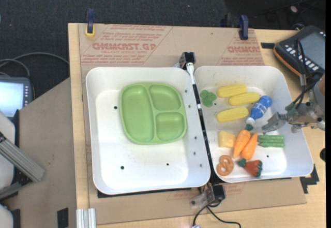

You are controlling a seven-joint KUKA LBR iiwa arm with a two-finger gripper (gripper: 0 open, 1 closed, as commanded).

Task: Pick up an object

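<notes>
On a cardboard-covered bench over dark carpet, we see two white bins side by side: the left bin holds a green divided plate, the right bin a heap of toy food. We judge this the approach step, for the gripper sits low at the right bin's far side with its fingers spread and nothing between them, just beside the blue bottle and above the green bean pod. Next it must close squarely on one piece; corn cobs, carrots, pretzel and broccoli crowd near.
</notes>
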